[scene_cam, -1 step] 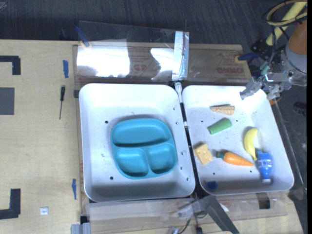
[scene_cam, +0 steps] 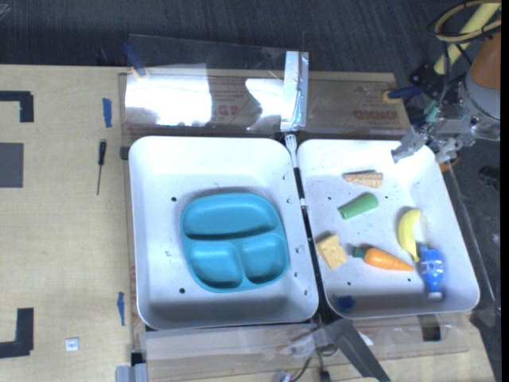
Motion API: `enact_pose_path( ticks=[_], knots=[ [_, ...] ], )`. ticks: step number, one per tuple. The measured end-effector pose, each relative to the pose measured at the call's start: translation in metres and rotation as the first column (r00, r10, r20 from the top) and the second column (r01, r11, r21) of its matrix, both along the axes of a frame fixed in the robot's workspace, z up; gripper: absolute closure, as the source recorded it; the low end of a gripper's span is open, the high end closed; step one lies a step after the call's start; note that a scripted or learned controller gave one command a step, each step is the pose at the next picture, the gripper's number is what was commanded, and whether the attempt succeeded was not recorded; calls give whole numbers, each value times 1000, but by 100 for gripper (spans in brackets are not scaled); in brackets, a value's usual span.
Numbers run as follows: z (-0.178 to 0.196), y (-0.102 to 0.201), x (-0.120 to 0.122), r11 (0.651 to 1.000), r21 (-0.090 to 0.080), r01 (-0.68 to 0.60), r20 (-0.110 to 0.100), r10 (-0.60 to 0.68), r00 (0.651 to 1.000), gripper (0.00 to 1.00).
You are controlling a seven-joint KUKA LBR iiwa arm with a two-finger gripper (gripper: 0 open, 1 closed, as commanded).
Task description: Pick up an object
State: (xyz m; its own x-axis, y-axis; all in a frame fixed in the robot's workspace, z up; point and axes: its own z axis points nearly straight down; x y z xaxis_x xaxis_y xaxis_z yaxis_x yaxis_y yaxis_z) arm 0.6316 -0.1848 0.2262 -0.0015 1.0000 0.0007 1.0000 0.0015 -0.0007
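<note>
Where bin meets rim, orange carrot [scene_cam: 384, 259], tapered

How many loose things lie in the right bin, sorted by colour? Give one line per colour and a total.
Yellow: 2, the banana and the cheese wedge
Green: 1, the green cylinder
Orange: 1, the carrot
Tan: 1, the cracker
Blue: 1, the blue bottle
Total: 6

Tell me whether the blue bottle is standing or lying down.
Lying down. The blue bottle rests on its side in the right bin, alongside the banana and carrot.
</note>
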Motion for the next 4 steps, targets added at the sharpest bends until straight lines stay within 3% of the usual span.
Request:
enact_pose_path(
  ticks=[1,2,3,4],
  knots=[
    [-130,-15,-49,994,-2,-110,6,110,994,0],
    [-139,-13,-100,1000,0,-10,4,10,1000,0],
    [-138,71,-150,998,3,59,6,-59,998,0],
    [-139,62,-93,979,-1,204,7,-204,979,0]
  ],
)
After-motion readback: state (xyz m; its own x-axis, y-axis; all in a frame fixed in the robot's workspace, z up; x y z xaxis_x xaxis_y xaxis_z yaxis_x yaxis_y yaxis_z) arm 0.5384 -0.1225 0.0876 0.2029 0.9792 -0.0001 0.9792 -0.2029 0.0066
